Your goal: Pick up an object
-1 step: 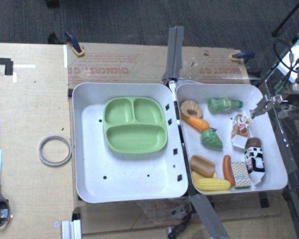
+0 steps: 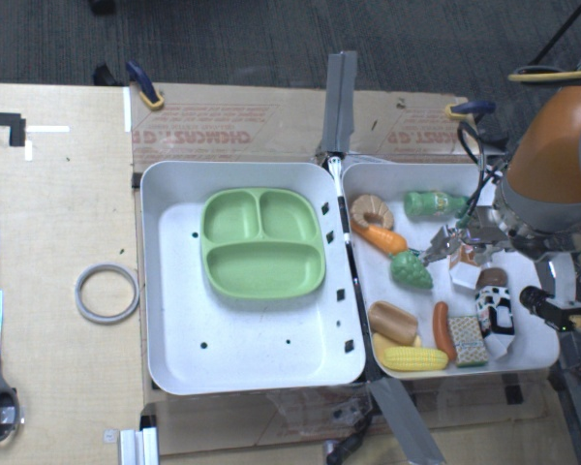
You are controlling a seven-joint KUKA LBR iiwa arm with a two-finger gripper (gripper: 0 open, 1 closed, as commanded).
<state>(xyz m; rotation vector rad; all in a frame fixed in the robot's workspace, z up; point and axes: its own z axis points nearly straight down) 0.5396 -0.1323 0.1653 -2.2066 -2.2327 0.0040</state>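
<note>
arm (image 2: 552, 163): rounded bulky body at the right | colour: broad orange band (image 2: 559, 143) up top, grey casing below it | cables: thin black cable (image 2: 476, 177) looping off the arm's left side | wrist end: small metal parts, silvery and dark, too blurred to make out screws or markings

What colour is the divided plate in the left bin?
Light green. The divided plate lies in the left bin, seen clearly in the camera view.
</note>
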